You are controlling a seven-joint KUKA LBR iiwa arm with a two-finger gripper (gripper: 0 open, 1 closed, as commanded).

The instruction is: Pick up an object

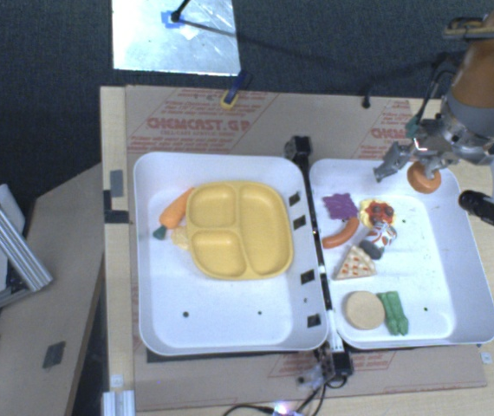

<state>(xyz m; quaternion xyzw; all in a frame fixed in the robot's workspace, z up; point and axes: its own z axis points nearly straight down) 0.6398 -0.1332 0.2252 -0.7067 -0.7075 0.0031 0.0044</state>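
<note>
Orange disc-shaped toy (424,177) sits at the gripper (413,165), above the right bin's (468,258) far edge; whether the tool is spread or has hold of it, I cannot tell; yellow divided plate (234,230) fills the left bin (156,258).

Evenly and fairly brightly lit from above, with no hard shadows. Soft, faint shading just under the yellow tray (234,230) and along the inner walls of the left bin (156,258) and the right bin (468,267). Whites of both bins close to washed out, with little surface detail. Strong glare on the silvery sheet (178,24) at the top, patchy and bluish-white. Dark carpet (39,76) around the bench nearly black, its texture barely readable. Overall softness and low resolution; small food items grainy, edges slightly smeared. Orange band of the arm (490,63) mildly blurred. No obvious bending at the edges.
</note>
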